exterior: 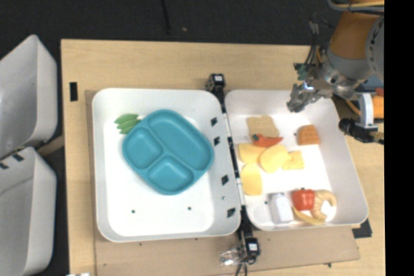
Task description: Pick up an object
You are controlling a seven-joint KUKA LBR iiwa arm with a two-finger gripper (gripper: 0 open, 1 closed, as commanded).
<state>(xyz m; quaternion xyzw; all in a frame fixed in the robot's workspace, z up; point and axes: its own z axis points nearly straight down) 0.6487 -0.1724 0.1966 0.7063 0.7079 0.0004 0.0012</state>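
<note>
The right bin point(343, 158) holds several toy foods: a tan bread slice point(261, 125), an orange carrot point(266, 139), a waffle-like orange square point(308, 135), yellow pieces point(268, 158), a red pepper point(303, 198), a pale croissant shape point(323, 209) and a white block point(280, 207). My gripper point(299, 100) hangs over the bin's far edge, above and right of the bread slice, with nothing seen between its fingers.
The left bin point(110, 203) bears a blue divided plate point(167, 150) with a green leafy piece point(127, 120) at its upper left. Black clips point(215, 81) join the bins. White boxes point(22, 100) stand left of the bench.
</note>
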